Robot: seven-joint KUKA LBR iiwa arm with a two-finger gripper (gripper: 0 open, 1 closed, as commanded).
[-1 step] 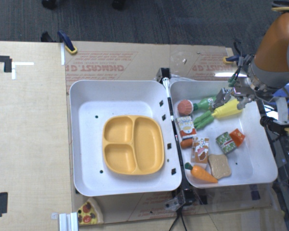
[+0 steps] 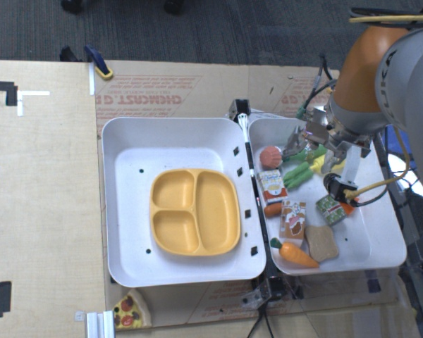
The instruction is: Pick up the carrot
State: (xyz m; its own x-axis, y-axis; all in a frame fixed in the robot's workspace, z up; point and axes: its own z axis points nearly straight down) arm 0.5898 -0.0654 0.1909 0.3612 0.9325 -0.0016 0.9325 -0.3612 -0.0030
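Well below your tool [image 2: 316, 146], the carrot [image 2: 296, 254] lies against the bread slice [image 2: 322, 243]; the tool's state I cannot tell, and crowded neighbours risk a wrong grab.

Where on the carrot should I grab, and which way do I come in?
Grip the carrot across its thick middle, coming straight down. It lies flat near the right bin's front wall, green top toward the divider, tip beside the bread slice. Probably close the fingers across its narrow width, since the bread and the carton crowd it.
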